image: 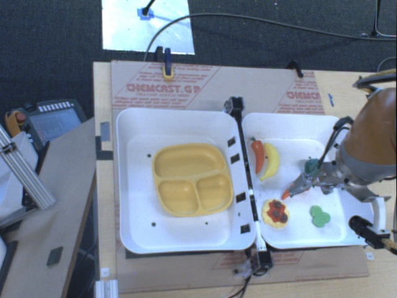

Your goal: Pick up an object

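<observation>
- Toy food lies in the right bin (pixel 291 124): a red chili pepper (pixel 258 156) and a yellow banana (pixel 270 161) touch side by side at about 10 o'clock.
- At 6 o'clock sits a small pizza round (pixel 275 213); a green leafy piece (pixel 320 216) lies toward 4 o'clock.
- Near the bin's centre, the gripper (pixel 296 189) points toward 8 o'clock, a small orange-red piece (pixel 286 194) at its tip.
- Whether the jaws are parted or closed on that piece cannot be told.
- A yellow divided tray (pixel 190 179) rests mid-way in the left bin (pixel 133 166).
</observation>
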Robot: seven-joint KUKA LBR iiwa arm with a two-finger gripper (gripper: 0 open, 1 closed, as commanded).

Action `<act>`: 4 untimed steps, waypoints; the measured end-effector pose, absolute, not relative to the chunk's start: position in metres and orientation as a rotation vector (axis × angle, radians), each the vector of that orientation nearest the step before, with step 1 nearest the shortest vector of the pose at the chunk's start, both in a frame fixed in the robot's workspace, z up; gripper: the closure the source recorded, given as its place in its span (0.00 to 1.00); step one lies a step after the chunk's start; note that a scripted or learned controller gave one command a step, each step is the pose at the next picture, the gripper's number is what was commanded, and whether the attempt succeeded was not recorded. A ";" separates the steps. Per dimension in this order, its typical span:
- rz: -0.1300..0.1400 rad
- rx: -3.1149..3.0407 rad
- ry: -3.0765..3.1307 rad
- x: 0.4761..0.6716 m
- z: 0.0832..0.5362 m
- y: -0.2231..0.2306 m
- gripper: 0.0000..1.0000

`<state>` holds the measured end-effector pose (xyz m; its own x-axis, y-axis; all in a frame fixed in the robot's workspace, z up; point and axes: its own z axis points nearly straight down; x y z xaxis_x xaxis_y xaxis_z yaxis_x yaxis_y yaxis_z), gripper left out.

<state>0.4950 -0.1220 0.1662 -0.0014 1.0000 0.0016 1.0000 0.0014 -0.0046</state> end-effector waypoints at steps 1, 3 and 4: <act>0.003 -2.217 -2.220 0.503 0.108 -0.121 0.00; -0.007 -2.223 -2.231 0.509 0.184 -0.127 1.00; -0.006 -2.221 -2.231 0.512 0.229 -0.122 1.00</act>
<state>0.5117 -0.1216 0.2286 -0.0046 1.0000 -0.0016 1.0000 0.0046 0.0074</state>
